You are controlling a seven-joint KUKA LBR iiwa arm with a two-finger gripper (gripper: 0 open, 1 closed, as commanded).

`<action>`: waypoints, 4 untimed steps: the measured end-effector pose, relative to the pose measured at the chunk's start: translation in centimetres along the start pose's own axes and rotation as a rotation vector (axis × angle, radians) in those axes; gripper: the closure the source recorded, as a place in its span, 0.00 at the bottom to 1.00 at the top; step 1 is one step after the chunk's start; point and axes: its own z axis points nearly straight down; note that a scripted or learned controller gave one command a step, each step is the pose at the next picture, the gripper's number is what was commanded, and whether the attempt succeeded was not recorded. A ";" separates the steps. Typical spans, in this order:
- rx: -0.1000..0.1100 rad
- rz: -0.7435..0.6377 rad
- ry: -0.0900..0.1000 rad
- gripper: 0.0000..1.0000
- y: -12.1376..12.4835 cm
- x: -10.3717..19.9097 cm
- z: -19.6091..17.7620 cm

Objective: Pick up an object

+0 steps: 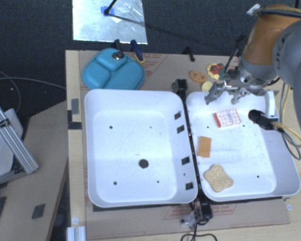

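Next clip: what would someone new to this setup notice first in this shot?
The grey arm with its orange band dominates the upper right, its hand hanging over the far end of the right bin. That bin holds a red-and-white card, an orange slab and a tan toast-like piece. A teal divided plate sits behind the left bin, which holds one small dark disc.

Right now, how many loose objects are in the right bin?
3: a red-and-white card near the back under the gripper, an orange block by the divider, a tan bread-like piece at the front. The arm may hide more.
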 end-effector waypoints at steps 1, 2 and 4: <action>-0.006 -0.010 0.004 0.00 0.8 9.3 -4.1; -0.006 -0.015 0.008 0.00 0.7 23.9 -7.9; -0.016 -0.004 0.007 0.00 0.9 32.5 -21.9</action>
